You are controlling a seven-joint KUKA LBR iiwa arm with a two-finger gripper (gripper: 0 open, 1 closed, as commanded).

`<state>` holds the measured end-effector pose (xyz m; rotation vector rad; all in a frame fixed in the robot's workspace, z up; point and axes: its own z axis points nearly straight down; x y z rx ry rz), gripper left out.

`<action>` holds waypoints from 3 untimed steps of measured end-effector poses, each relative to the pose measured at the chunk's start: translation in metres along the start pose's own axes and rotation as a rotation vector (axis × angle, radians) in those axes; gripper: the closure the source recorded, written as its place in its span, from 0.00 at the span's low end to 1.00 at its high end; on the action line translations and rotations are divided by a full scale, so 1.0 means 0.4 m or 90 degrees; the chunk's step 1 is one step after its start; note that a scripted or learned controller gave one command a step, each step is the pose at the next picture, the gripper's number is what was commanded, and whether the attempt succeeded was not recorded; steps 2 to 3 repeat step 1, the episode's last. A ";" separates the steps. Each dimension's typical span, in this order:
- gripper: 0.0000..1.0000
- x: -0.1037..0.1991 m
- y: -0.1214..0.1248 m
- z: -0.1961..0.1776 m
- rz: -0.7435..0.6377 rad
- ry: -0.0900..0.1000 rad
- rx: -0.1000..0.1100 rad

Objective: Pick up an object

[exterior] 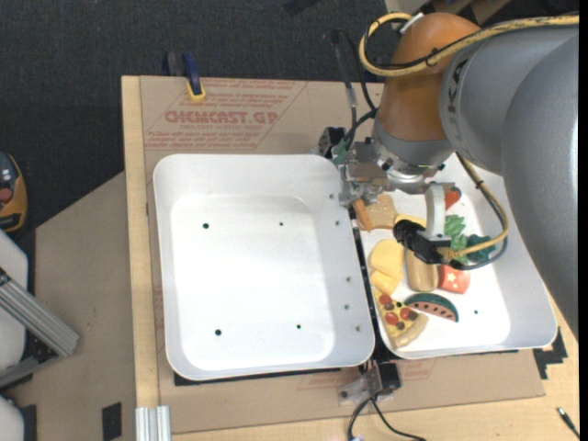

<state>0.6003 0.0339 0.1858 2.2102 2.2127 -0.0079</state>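
The grey arm (514, 108) reaches over the right bin (514, 324), beside the left bin (248, 265). Its gripper (367, 191) hangs above a tan toast piece (377, 214); jaws' state cannot be told. Yellow piece (388, 265), pizza slice (401, 318), watermelon slice (434, 307) lie nearby.

Dark carpet floor (138, 16), brown cardboard sheet (220, 113)

Robot lab bench, for sure.
Big grey arm (514, 81), two white bins (184, 191) on a cardboard sheet (230, 108), loose cables (386, 412), aluminium framing (37, 315) lower left.
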 end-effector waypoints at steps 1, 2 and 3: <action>1.00 0.130 0.089 -0.029 -0.001 0.009 -0.001; 1.00 0.130 0.089 -0.029 -0.001 0.009 -0.001; 1.00 0.130 0.089 -0.029 -0.001 0.009 -0.001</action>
